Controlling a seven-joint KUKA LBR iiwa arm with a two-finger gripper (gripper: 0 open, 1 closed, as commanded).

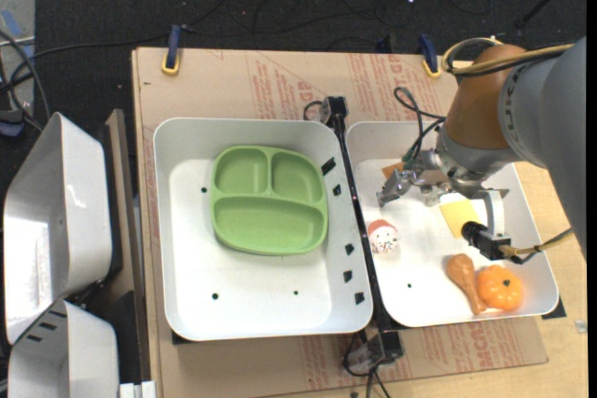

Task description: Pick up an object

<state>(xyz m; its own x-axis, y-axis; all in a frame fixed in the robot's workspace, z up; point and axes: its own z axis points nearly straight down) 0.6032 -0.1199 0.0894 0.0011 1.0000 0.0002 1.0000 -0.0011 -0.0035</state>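
hovering low over the right bin (546,228), the gripper (403,185) sits just above the small white toy (381,238); whether it's open, i cannot tell. nothing looks grasped yet, so next comes descending onto the toy.

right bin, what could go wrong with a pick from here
1. The yellow block lies partly under the gripper hardware, so a descent may land on its edge and push it away.
2. The orange pumpkin toy touches the tan drumstick toy; grabbing one could drag the other.
3. The small white figure sits near the bin wall, leaving little finger room.
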